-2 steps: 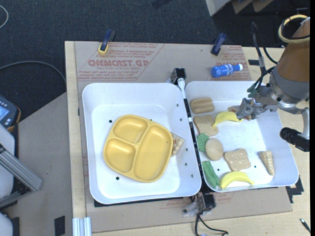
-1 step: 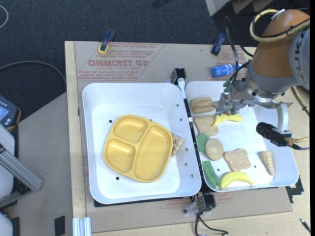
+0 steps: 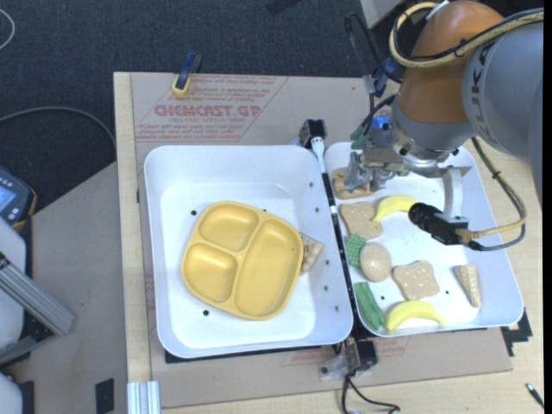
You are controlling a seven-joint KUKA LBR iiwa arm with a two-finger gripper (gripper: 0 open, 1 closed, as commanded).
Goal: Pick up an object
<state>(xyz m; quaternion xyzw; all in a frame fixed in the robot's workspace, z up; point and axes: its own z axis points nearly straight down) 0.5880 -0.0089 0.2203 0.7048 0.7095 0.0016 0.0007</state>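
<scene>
A: Where's the gripper [image 3: 369, 172]?
B: Low over the far left corner of the right bin [image 3: 509, 296], by the divider. Fingers: can't tell, too blurred and dark.
A: Target?
B: Likely the tan cookie-like piece [image 3: 348, 184] just under it, in that corner. Not seen between any fingers, so not held.
A: Handling?
B: Looks like light, rigid plastic toy food, flat, probably slick. Take it across the short width; the bin wall is close, little room.
A: Neighbours?
B: A toast slice [image 3: 360, 219] just nearer, a banana [image 3: 394, 206] beside that. More toys towards the near edge.
A: Left bin [image 3: 164, 231]?
B: Yellow divided plate [image 3: 242, 258], small cracker [image 3: 309, 254] touching its right rim.
</scene>
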